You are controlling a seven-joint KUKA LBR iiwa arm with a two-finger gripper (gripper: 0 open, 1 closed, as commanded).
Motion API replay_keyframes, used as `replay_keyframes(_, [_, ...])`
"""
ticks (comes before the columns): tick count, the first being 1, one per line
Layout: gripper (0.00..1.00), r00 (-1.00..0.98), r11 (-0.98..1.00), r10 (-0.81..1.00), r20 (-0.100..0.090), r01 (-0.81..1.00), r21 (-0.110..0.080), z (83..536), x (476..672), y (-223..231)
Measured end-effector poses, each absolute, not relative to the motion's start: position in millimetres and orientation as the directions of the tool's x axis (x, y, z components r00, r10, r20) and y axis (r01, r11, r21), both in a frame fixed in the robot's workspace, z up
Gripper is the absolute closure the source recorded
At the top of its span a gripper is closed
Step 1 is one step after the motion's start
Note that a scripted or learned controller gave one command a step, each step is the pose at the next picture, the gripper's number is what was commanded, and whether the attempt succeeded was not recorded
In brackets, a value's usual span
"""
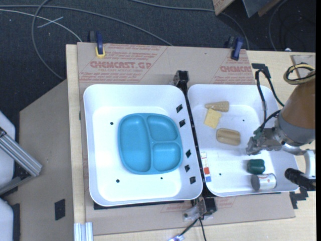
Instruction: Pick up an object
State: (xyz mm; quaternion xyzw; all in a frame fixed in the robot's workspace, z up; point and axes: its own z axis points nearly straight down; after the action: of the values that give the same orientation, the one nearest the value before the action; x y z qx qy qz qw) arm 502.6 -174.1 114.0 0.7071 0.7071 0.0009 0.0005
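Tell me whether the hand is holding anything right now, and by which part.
Nothing visibly held. The hand hangs low in the right bin, just above the green block and right of the tan piece, with no object seen between its tips.

The arm [301,112] is cut off by the right edge, and the tool's [257,145] fingertips are too small to tell apart.

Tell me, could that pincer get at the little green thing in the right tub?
Probably yes. The pincer hangs just above the green object, nothing lies between them, and the silver can sits on the object's far side.
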Motion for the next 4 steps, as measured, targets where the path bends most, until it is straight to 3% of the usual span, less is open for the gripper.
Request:
replay_keyframes(3, [1.00, -0.001, 0.001, 1.000, -0.003, 1.000, 0.008, 272.8, 510.8, -185.9])
replay_keyframes(4, [1.00, -0.002, 0.002, 1.000, -0.001, 1.000, 0.003, 279.6, 511.6, -185.9])
